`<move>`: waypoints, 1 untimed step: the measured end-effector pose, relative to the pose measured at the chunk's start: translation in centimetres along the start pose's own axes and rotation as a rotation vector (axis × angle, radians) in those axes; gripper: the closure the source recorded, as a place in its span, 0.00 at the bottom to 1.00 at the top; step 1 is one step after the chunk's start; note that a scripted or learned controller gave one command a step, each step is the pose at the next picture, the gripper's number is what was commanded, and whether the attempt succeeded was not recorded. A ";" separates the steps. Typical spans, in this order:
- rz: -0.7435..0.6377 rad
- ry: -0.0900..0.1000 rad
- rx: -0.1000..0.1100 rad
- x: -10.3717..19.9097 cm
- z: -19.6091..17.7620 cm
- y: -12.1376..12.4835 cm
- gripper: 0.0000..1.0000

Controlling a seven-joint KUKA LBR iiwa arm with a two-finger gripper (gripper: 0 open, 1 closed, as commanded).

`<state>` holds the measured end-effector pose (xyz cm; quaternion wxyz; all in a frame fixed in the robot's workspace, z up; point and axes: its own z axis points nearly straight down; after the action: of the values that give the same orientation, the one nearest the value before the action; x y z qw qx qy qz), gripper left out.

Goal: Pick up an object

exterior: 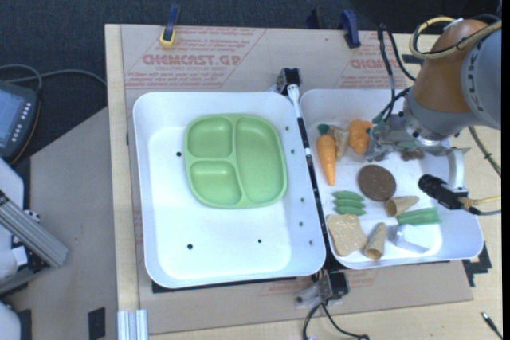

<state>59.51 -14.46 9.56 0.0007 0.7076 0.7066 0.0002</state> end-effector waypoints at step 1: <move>-0.001 -0.002 -0.005 -0.9 -4.9 0.1 1.00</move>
<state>59.59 -15.39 14.43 0.0032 0.7073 0.7069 0.0012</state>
